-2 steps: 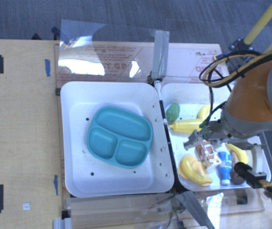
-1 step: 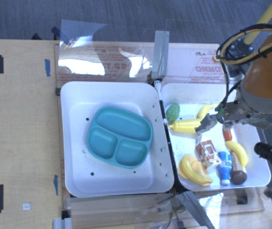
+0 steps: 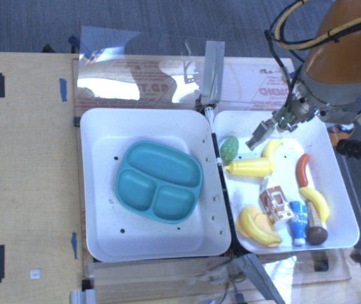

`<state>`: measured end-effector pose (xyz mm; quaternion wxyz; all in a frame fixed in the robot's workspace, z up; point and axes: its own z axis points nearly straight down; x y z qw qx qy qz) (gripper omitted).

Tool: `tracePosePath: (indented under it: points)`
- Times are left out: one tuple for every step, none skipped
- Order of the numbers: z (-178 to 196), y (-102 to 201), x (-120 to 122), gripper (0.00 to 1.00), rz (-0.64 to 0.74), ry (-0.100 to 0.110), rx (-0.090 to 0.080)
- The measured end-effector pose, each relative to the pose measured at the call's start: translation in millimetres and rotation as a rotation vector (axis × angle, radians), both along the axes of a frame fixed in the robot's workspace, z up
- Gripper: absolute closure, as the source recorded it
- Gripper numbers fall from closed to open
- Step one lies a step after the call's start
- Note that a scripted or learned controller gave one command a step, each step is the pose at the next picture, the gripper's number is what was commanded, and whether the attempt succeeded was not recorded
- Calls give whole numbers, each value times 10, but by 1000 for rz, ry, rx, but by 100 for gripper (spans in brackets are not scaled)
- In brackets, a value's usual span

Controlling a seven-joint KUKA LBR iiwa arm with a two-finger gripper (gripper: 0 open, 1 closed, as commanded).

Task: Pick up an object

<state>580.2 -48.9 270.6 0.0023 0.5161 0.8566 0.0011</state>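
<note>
arm (image 3: 342,49): rounded orange housing above a grey wrist section | cables (image 3: 294,18): black and yellow lines looping in an arc beside the housing | end effector (image 3: 258,136): slim, dark grey, with a small green-tinted fitting where it joins the wrist | markings: none legible

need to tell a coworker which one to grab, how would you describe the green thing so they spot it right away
Look in the right white bin, at its upper left corner beside the divider between the bins. The green egg-shaped object sits just above the yellow squeeze bottle. It is the only green item among yellow, red and brown neighbours.
</note>
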Motion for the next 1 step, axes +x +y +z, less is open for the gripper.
tracePosePath:
  points:
    - [-997, -1042, -594, 0, -34, 13, -2]
